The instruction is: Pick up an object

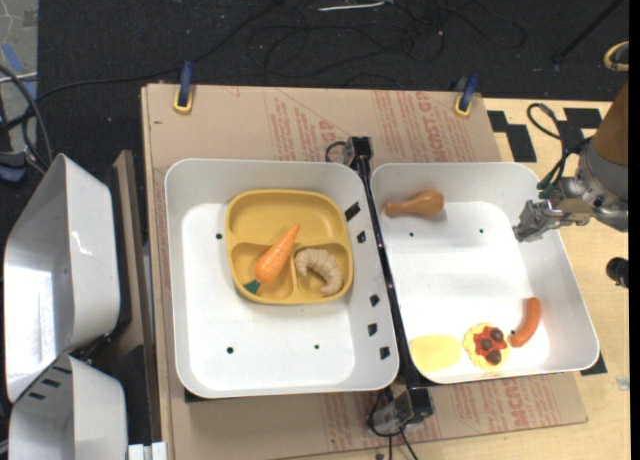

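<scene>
My gripper point(532, 221) hangs over the right rim of the right bin point(470, 268), coming in from the right edge of the camera view, with nothing visibly in it. A brown drumstick point(416, 206) lies at the far left of that bin, well to the gripper's left. Near the bin's front right corner lies an orange-red sausage point(526, 321), and beside it a small round pizza piece point(487, 343) and a pale yellow disc point(433, 351). In the left bin point(200, 338), a yellow divided plate point(260, 213) holds a carrot point(277, 253) and a shrimp point(320, 268).
A black divider strip point(378, 278) runs between the two bins. White containers point(55, 268) stand off the bench at the left. Clamps point(183, 98) and cables lie along the board's far edge.
</scene>
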Robot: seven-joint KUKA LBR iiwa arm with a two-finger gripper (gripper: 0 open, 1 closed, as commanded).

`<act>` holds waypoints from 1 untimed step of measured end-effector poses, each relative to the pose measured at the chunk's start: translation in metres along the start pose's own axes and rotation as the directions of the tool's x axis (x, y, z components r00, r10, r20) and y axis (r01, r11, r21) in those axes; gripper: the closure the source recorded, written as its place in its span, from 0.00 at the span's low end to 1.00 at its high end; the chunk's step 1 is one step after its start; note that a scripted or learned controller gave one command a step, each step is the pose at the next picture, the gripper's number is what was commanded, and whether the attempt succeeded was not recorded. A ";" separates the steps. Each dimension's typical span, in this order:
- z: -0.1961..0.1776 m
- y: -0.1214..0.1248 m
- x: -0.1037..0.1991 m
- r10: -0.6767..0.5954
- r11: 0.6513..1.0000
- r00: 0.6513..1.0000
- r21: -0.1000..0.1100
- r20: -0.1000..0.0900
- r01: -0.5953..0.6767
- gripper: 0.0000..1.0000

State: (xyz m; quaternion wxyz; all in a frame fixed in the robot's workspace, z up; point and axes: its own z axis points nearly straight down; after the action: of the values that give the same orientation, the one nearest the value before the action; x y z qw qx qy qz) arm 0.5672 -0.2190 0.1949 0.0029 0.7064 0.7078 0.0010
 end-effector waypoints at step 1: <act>-0.050 0.002 0.000 -0.001 1.000 1.000 -0.001 0.001 0.001 1.00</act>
State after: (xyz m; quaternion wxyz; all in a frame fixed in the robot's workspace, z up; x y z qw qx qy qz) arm 0.5686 -0.2193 0.2444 0.0035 0.7060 0.7082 0.0013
